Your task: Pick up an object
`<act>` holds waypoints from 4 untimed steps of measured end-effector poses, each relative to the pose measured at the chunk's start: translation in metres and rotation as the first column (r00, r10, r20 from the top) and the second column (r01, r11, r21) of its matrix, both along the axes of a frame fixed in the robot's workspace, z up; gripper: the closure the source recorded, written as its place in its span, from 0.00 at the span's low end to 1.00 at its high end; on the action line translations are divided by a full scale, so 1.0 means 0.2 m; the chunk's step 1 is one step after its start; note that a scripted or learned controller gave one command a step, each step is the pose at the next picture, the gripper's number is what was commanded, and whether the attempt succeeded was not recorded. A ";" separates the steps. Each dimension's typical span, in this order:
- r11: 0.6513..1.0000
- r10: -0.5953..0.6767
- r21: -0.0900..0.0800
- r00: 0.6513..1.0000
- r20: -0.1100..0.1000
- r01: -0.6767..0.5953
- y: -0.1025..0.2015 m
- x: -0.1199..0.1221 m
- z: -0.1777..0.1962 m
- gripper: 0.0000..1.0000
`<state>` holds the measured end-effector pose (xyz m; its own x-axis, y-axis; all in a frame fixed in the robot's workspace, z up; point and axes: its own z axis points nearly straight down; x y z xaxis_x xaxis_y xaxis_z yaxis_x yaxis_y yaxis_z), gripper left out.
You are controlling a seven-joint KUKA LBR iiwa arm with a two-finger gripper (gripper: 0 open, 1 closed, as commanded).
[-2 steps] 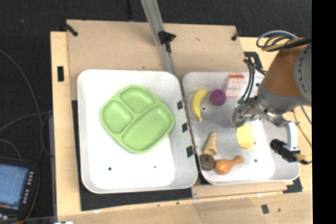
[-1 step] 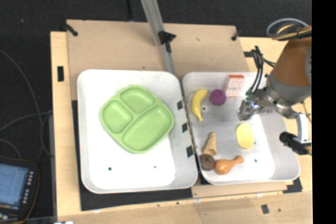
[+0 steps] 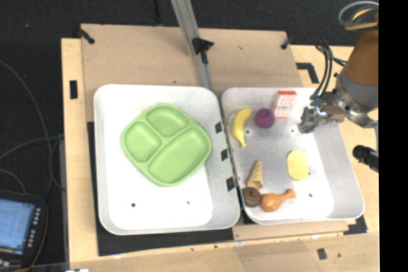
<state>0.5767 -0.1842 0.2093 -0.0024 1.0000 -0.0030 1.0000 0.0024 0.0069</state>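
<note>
**Q:** What sits on the bench?

**A:** Two shallow white bins side by side. The left bin (image 3: 115,200) carries a light green divided plate (image 3: 167,144), lying flat near the bin's middle. The right bin (image 3: 341,181) carries several small things.

**Q:** Which things, and where?

**A:** A banana (image 3: 241,126) lies by the bin's left edge, toward the far corner. Just beside it is a purple ball (image 3: 264,117), and next to that, at the far edge, a small red and white box (image 3: 286,103). A yellow lemon-like piece (image 3: 298,164) lies near the middle. At the near left corner an ice cream cone (image 3: 255,173) lies tilted, touching a brown doughnut-like piece (image 3: 252,196), with an orange pear-shaped piece (image 3: 276,200) just beside it at the near edge.

**Q:** And the arm?

**A:** It reaches in from the right. The gripper (image 3: 308,121) hangs over the right bin's far right part, near the box and apart from it. I cannot tell how its fingers stand. Nothing is seen between them.
</note>
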 end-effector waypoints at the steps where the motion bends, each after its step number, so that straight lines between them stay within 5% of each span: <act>1: 1.000 0.000 0.000 1.000 0.000 0.000 -0.03 0.00 0.22 1.00; 4: 1.000 0.006 0.005 1.000 -0.006 -0.006 0.82 -0.14 0.19 1.00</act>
